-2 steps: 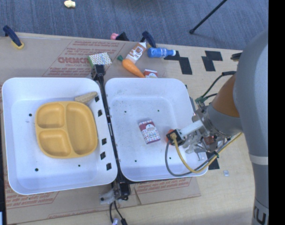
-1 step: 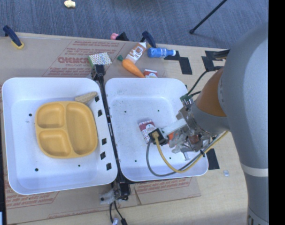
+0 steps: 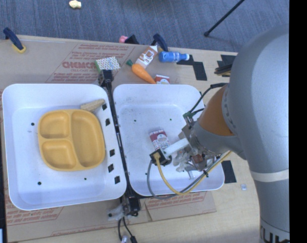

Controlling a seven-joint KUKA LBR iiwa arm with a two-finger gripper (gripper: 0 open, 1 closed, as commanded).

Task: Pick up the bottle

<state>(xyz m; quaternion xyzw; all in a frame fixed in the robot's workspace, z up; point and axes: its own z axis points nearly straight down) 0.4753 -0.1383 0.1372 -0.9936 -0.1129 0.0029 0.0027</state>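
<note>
Jaws [image 3: 186, 165] low in right bin [image 3: 143, 181], beside upright bottle [image 3: 159, 138].

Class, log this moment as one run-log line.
gripper: low in right bin | beside small red-and-white item | grasp: unclear | left bin: yellow tray

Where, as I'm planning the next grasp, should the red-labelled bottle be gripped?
Probably across its narrow width at mid-body, coming straight down from above. The bottle seems to lie flat on the floor of the right bin, away from the walls, so both long sides look free. The gripper sits close beside it.
</note>
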